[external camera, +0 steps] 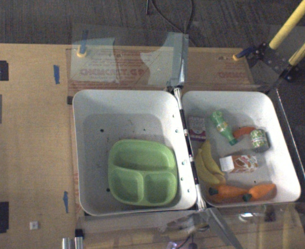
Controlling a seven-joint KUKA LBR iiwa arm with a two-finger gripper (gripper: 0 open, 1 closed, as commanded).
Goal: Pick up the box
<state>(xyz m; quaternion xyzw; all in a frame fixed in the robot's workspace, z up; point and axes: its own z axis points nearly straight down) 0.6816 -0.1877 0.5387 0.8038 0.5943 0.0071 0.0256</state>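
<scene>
since hemmed by yellow bananas (pixel 207 166) on the left and orange carrots (pixel 230 192) on the near side, probably best taken from above: small brown-and-white carton box (pixel 239 163), lying flat mid right white bin (pixel 235 97). label too blurred to read. gripper state: cannot tell.

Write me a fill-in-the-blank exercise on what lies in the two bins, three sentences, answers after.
1. The green divided tray lies in the ____ bin of the camera view.
2. The bananas lie against the right bin's ____ wall.
3. Along the right bin's near edge lie two orange ____.

Missing words: left; left; carrots. The box lies just above the carrots, right of the bananas.
</scene>
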